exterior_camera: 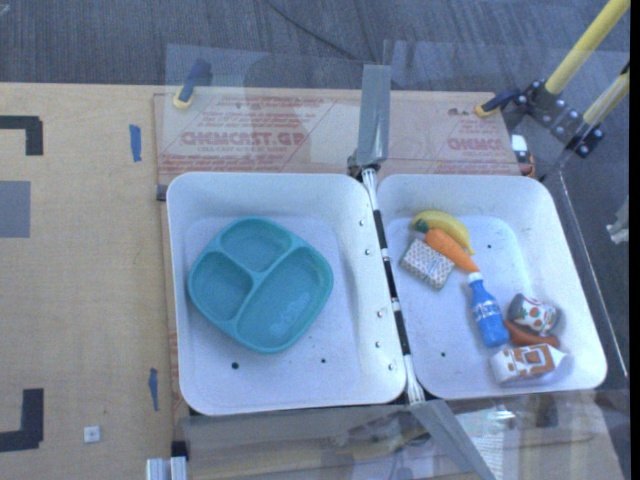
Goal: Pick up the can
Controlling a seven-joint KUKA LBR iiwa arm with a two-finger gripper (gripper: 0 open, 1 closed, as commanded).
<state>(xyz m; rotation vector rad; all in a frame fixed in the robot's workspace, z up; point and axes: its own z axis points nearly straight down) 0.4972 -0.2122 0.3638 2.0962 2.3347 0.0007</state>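
The can (532, 314) lies on its side in the right bin (560, 208), wedged in the near corner against a white carton (525, 363) just right of the blue bottle (487, 313). The claw's state I cannot tell.

Upper right of the frame: two yellow rods (598, 28) are running on a slant toward the corner, one longer and one shorter beside it. A black clamp block (553, 108) with small bolts is joining their lower ends, and a blue-tipped piece is sticking out on its left. Whether this hardware belongs to the robot cannot be told. Right edge, mid-height: a small pale grey fragment (622, 231) is showing, too little to identify.
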